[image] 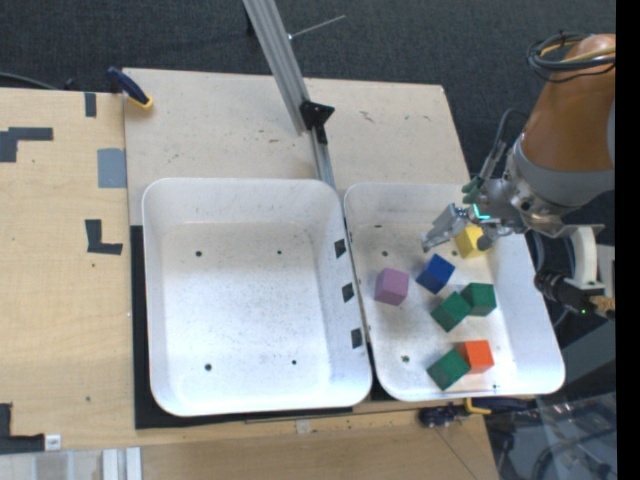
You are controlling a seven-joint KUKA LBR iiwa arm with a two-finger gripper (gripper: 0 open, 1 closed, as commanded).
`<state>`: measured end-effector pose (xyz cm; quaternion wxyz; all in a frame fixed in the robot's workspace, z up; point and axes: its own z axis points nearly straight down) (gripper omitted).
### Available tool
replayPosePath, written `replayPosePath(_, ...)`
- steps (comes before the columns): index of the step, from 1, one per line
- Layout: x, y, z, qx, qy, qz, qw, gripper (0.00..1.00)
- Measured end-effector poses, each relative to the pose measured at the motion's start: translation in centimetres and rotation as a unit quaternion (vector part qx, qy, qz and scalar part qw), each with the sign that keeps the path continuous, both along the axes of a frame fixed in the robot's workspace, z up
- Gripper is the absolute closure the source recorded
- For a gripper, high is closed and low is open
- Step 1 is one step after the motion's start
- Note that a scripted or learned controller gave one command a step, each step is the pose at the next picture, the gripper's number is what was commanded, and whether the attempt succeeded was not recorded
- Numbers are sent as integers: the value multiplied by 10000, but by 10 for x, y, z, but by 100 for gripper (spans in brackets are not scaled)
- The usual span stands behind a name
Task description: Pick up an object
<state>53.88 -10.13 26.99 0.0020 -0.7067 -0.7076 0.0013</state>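
The arm is reaching in from the right and its gripper (pixel 462 230) is hanging over the upper part of the right bin (pixel 400 203). A yellow cube (pixel 469 240) is sitting right at the tips of the fingers (pixel 440 233). It seems to be lying between them, but from this slanted view I cannot tell if the fingers are really pinching it or only standing spread around it, so I am not saying that it is held.

The yellow cube is in the right bin, near its far right wall. Just below it a blue cube (pixel 435 273) is resting, and near that a purple cube (pixel 391 287). Further toward the front, two green blocks (pixel 465 304) are lying close together, and an orange block (pixel 478 354) is touching another green block (pixel 448 369). The left bin (pixel 170 203) is standing beside it on the surface (pixel 220 118).

I am judging that the yellow cube is small, light and stiff, probably wood or hard foam, not fragile. Its faces are looking flat and smooth, so it may be slipping if the hold is weak. The best place to take it is on two opposite flat faces, with the fingers parallel to them. The blue cube is near, so one finger could be pushing it.
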Motion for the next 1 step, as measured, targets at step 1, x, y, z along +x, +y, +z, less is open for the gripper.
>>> replayPosePath(1,1,0,2,-3,-18,3,10000,0)
